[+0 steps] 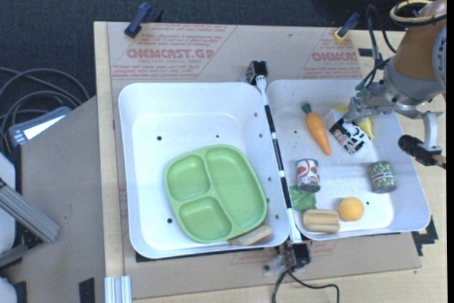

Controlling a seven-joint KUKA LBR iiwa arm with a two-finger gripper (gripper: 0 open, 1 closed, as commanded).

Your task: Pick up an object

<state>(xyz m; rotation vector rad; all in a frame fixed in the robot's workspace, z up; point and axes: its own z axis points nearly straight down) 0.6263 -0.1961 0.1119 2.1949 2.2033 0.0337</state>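
My gripper point(349, 134) is low in the right bin point(406, 218), near its far middle, and the grey wrist rises from it toward the upper right. Its tip is right next to a carrot point(318, 132) on its left, and a yellow item point(367, 128) peeks out from behind it on the right. Nothing can be made out between the gripper's tips. Nearer the front lie a red can point(307, 174), a green can point(382, 177), an orange point(350, 209), a bread roll point(320, 221) and a green leaf point(302, 199).
The left bin point(142, 117) holds a green divided plate point(213, 191), with a tan piece point(252, 236) at its front edge. A black rail point(273, 145) separates the two bins. Blue clamps point(137, 20) hold the board at the back.
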